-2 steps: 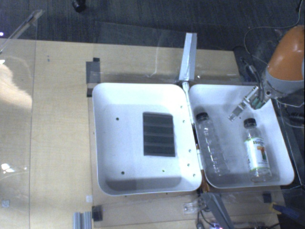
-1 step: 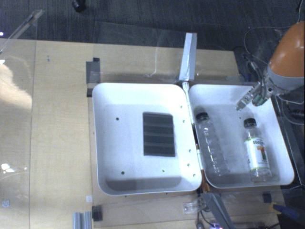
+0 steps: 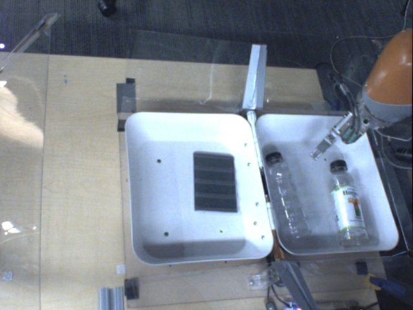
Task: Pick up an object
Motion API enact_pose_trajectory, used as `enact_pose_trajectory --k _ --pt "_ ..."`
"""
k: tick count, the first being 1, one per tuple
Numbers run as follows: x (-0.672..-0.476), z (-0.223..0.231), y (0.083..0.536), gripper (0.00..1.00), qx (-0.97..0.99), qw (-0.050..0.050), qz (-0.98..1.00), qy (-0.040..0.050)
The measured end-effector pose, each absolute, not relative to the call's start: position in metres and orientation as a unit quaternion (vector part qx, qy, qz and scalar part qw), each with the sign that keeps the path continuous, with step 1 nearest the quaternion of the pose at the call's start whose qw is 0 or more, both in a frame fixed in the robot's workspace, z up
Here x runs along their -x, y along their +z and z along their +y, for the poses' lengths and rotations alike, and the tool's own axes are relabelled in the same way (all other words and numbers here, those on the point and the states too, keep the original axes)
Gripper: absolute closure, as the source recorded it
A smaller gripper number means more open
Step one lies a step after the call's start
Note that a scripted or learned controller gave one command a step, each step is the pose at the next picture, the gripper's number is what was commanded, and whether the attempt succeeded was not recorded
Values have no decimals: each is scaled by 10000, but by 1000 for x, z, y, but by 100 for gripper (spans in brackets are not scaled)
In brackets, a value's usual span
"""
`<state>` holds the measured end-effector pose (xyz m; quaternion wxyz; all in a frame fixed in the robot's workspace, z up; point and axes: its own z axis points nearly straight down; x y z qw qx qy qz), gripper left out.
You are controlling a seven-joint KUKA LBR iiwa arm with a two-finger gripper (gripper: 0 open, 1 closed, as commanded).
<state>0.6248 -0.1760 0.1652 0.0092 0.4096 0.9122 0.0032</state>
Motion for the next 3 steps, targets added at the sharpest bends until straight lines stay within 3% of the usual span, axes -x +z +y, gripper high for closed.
enact_pose_trajectory --k 1,2,3 --pt "-627 -205 138 0 -3885 44 9215 9" --pt "-608 -205 186 0 -3180 53 9481 9" --pt "-636 -196 201 0 -2147 67 9767 6"
